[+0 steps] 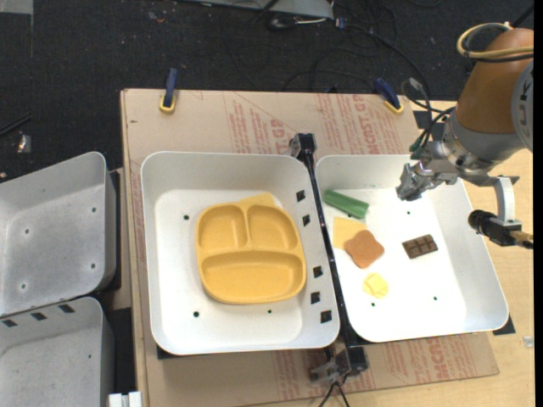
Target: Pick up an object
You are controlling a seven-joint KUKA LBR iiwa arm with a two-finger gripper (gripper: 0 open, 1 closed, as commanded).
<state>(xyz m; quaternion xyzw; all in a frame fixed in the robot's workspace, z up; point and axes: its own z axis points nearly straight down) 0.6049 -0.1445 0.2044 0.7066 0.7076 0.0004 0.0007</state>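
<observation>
In the right bin [475, 308] lie a green block [346, 203], a pale yellow slice [344, 229], a toast-coloured piece [364, 248], a small yellow lump [376, 286] and a brown chocolate square [419, 247]. My gripper [408, 187] hangs over the bin's upper right part, above and slightly left of the chocolate square, and right of the green block. Nothing shows between its fingers.
The left bin [161, 227] holds a yellow divided tray [251, 253]. A black divider [317, 227] runs between the two bins. Grey metal panels [51, 227] lie off the bench at the left. Clamps [170, 91] hold the board's back edge.
</observation>
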